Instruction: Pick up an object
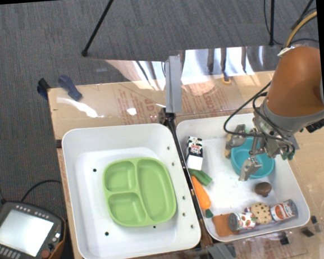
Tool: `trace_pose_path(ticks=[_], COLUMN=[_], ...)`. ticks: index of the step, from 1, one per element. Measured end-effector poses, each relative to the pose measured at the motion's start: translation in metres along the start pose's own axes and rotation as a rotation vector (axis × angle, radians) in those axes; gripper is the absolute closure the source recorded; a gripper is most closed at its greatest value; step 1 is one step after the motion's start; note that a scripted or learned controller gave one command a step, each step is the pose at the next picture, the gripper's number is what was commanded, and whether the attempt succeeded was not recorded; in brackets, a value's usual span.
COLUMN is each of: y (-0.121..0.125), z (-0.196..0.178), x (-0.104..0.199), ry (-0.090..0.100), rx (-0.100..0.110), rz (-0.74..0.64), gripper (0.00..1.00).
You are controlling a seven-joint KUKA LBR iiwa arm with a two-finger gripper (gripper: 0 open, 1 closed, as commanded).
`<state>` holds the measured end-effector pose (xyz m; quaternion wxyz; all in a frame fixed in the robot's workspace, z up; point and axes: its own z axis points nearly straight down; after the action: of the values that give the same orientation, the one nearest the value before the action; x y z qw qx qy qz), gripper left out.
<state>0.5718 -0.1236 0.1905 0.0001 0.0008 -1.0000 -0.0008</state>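
Gripper (pixel 249 161) jaws spread over teal bowl (pixel 254 162), nothing pinched. Bowl prob. light, stiff, slick plastic; best hold is across the rim wall.

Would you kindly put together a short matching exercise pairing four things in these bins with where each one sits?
Things:
1. green divided plate
2. blue bowl
3. toy carrot
4. small brown item

Places:
A. right bin, under the gripper
B. right bin, along its left wall
C. middle of the left bin
D. right bin, just below the bowl in the view

Pairs: 1-C, 2-A, 3-B, 4-D
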Motion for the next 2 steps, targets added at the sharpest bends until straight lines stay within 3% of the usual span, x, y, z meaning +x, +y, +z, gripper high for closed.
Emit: trace_pose_path(ticks=[1, 2], y=[-0.022, -0.02], z=[0.106, 0.093], x=[0.002, -0.001], ry=[0.004, -0.003], rx=[-0.001, -0.001], rz=[0.091, 0.085], gripper=[0.0, 1.0])
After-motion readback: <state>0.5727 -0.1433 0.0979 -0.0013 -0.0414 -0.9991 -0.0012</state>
